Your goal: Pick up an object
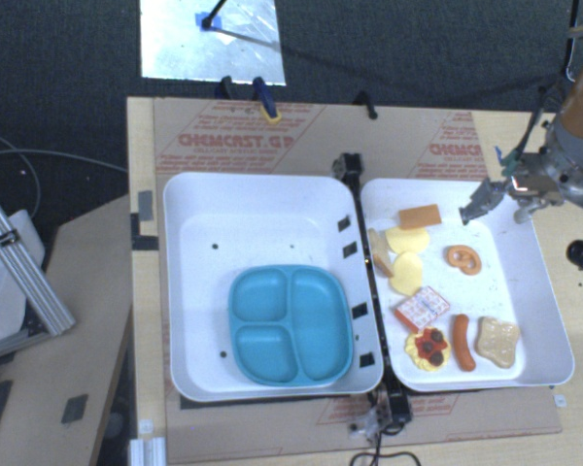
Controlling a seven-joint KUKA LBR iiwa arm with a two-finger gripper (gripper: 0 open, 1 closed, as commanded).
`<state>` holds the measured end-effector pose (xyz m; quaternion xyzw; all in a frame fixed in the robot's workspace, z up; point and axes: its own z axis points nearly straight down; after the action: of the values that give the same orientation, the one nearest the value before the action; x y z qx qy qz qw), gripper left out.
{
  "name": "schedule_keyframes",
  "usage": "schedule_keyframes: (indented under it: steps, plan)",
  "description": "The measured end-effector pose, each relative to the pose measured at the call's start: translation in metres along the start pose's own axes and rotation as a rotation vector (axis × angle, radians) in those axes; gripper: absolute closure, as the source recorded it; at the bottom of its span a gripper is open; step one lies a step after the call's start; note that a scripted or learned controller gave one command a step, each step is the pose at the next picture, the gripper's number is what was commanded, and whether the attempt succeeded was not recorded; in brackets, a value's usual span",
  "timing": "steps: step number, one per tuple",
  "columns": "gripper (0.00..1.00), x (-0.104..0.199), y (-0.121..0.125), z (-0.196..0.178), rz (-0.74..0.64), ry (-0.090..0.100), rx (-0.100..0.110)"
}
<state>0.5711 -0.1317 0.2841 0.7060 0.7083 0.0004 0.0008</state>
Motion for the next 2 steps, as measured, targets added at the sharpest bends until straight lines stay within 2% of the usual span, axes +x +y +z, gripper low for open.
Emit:
schedule_keyframes:
  steps: [1,2]
  plan:
    - [0.00,-0.008,-0.003,0.139,0.003,0.003,0.012]
    - [0.00,-0.054,0.010,0.203,0.004,0.000,0.002]
